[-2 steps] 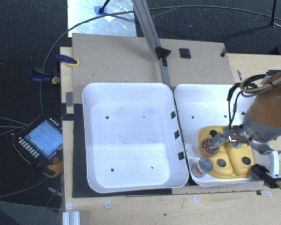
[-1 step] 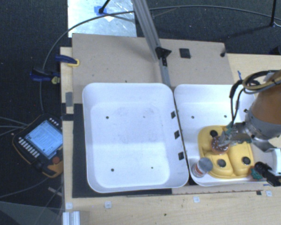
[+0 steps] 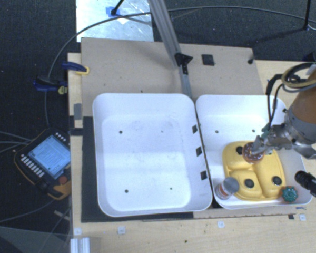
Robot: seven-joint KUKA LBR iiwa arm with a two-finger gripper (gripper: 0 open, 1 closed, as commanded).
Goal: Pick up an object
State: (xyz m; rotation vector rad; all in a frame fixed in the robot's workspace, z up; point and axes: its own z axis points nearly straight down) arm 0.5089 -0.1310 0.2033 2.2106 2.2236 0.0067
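Observation:
A large yellow plastic toy (image 3: 255, 173) with dark holes lies in the right bin (image 3: 226, 123), toward its front. My gripper (image 3: 259, 145) hangs low over the toy's upper edge, at the end of the grey arm that reaches in from the right. A small brownish round thing (image 3: 249, 152) sits right at the gripper's tip, on or just above the toy; whether it is held is unclear. A small grey and orange piece (image 3: 229, 186) lies at the toy's front left. A teal ball (image 3: 289, 194) rests at the toy's front right.
The left bin (image 3: 142, 152) stands beside the right one, joined by black clips along the shared wall. A metal pole (image 3: 166, 25) slants over the back of the bench. A teach pendant (image 3: 46, 159) lies off the bench to the left.

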